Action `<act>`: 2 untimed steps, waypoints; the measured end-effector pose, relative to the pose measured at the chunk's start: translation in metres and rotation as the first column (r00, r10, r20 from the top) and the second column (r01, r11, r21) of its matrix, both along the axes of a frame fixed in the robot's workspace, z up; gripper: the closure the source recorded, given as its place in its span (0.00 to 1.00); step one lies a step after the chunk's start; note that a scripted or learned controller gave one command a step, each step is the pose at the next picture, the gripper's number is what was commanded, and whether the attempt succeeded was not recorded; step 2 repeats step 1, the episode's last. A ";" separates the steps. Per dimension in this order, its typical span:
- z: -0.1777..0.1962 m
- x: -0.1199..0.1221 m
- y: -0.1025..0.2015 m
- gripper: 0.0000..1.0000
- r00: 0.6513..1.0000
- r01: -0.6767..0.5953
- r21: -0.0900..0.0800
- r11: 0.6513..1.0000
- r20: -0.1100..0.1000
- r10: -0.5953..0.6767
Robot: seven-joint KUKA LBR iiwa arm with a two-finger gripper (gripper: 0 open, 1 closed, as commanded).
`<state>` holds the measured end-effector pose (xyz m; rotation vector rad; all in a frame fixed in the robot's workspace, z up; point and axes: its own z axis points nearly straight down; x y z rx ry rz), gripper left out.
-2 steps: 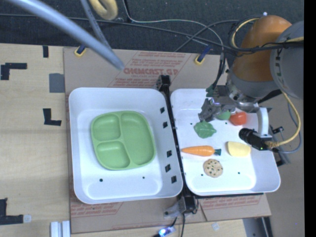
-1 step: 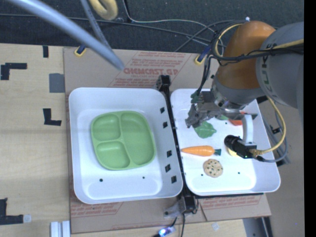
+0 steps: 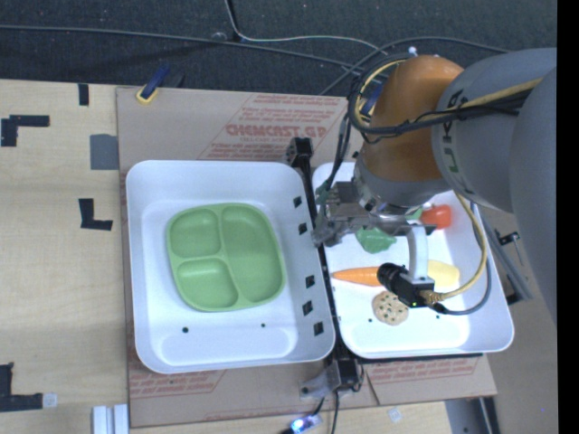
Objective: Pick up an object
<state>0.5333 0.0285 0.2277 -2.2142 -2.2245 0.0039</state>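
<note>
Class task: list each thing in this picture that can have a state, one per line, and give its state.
green plate: lying flat in the left bin, nothing on it
carrot: lying on its side in the right bin
cookie: flat in the right bin
green object: partly hidden under the arm
claw: fingers hidden

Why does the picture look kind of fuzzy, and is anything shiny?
Camera view: soft all over, so the cookie and carrot lack crisp edges; a pale sheen sits on the orange band; the green plate looks evenly lit, faint shadow along the left bin wall.
</note>
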 end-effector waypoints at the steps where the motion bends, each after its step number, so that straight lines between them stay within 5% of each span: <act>1: 0.008 -0.008 0.052 1.00 1.000 -0.003 0.001 1.000 0.003 0.003; 2: 0.008 -0.008 0.052 1.00 1.000 -0.003 0.001 1.000 0.003 0.003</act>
